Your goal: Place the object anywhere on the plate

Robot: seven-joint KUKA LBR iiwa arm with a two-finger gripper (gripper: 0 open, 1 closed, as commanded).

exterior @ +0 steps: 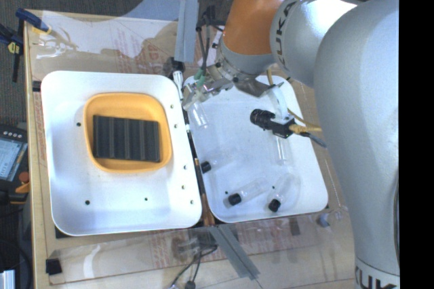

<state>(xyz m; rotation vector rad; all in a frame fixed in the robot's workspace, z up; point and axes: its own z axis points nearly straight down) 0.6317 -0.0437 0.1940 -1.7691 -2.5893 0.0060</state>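
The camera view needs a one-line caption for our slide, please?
KUKA arm reaches over the right bin of clear tubes; yellow plate waits in the left bin.

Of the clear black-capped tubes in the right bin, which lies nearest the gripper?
The tube at the right bin's upper left corner, just below the gripper. The other tubes lie down near that bin's lower edge, well away from it.

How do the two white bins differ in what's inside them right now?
The left bin holds a yellow plate with a dark ridged block on it; the right bin holds several small clear tubes with black caps. The arm reaches over the right bin's top left corner, while nothing hangs over the left bin. Both are shallow, white and round-cornered, set side by side.
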